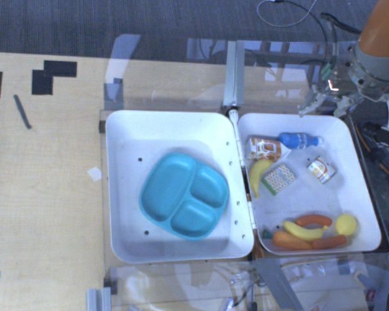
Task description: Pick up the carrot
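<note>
Carrot (282,240) in right bin (360,173); hand (329,102) above far rim.

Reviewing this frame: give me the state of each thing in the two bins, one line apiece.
Carrot: lying at right bin's near edge, ungripped.
Blue plate: right way up, in left bin.
Water bottle: on its side.
Banana: lying flat.
Lemon: resting in the near corner.

A blue divided plate (185,194) lies in the left bin (126,173). The right bin (360,173) holds a blue bottle (298,140), a banana (258,173), a small can (321,170) and a lemon (345,225) at lower right.
</note>
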Robot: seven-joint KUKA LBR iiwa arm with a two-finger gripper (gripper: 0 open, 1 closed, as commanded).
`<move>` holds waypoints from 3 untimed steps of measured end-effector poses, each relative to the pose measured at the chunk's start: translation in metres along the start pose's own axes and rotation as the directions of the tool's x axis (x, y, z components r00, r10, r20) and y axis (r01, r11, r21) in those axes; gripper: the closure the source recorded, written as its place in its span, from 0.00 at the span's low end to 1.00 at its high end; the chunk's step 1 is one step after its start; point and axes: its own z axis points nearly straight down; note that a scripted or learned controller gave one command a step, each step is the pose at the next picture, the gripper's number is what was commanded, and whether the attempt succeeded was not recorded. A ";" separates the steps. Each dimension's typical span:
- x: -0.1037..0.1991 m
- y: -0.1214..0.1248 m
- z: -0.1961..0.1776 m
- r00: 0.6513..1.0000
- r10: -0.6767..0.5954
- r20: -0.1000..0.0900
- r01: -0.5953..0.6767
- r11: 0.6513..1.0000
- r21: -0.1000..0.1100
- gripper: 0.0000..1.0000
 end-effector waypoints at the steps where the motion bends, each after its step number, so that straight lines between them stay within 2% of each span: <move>1: 0.016 0.016 -0.040 0.951 0.309 0.000 -0.309 0.951 -0.001 0.00; 2: 0.016 0.016 -0.040 0.951 0.309 0.000 -0.309 0.951 -0.001 0.00; 3: 0.026 -0.002 -0.028 0.999 -0.051 0.000 0.051 0.999 0.000 0.00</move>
